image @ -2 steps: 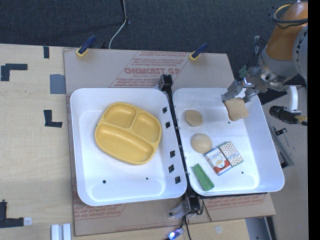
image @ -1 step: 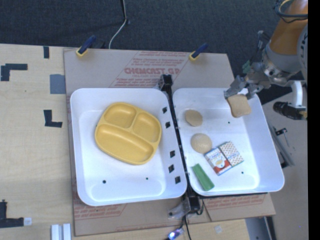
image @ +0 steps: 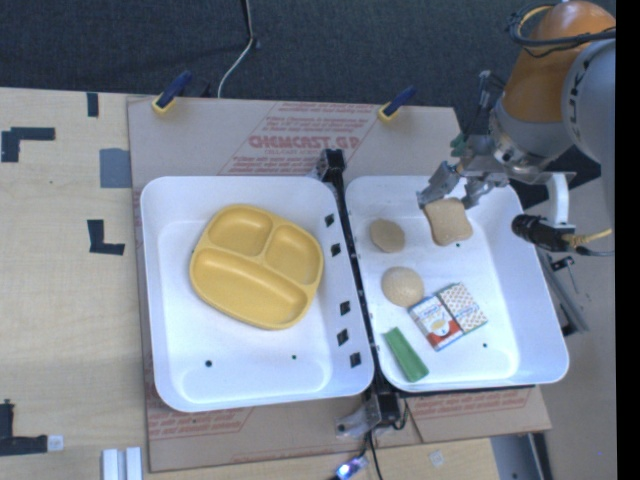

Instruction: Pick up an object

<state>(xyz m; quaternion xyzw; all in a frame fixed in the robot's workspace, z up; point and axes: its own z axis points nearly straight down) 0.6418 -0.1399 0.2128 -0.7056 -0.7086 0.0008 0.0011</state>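
Over the right bin (image: 520, 348), at its one o'clock corner: gripper (image: 455, 190), fingers spread around the top of a tan bread slice (image: 447, 221). Slice just below at six o'clock, long axis running twelve to six, tilted slightly toward eleven. Nearby: two rolls (image: 388, 235) (image: 403, 286), a small carton (image: 449, 316), a green block (image: 406, 354). In the left bin (image: 165, 368), a yellow tray (image: 257, 265).

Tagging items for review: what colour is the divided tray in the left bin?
Yellow; the divided tray shows best in the camera view.
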